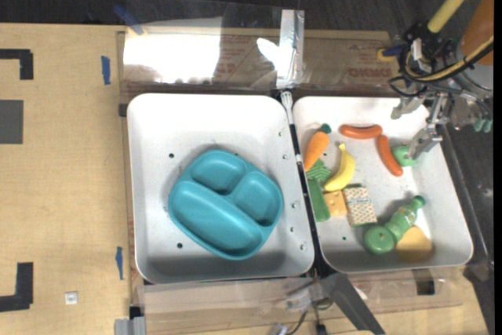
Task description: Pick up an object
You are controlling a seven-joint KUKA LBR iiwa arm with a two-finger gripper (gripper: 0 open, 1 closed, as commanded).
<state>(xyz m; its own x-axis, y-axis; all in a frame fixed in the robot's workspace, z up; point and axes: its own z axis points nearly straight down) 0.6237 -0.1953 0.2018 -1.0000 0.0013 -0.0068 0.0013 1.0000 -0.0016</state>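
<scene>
The right bin (453,204) holds several toy foods. Among them are an orange carrot (316,148), a yellow banana (342,169), a red sausage (360,131) and an orange-red sausage (388,156). Nearer the front lie a speckled cracker (360,206), a green bottle (405,216), a green round piece (378,239) and a yellow-orange piece (414,244). My gripper (423,145) hangs over the bin's upper right part, just right of the orange-red sausage and a small green piece (402,156). I see nothing held in it.
The left bin (149,125) carries a teal divided plate (226,202). A green strip (318,194) and an orange wedge (336,205) lie by the divider between the bins. Cables and the arm's wrist (427,59) crowd the top right. Cardboard lies at the left.
</scene>
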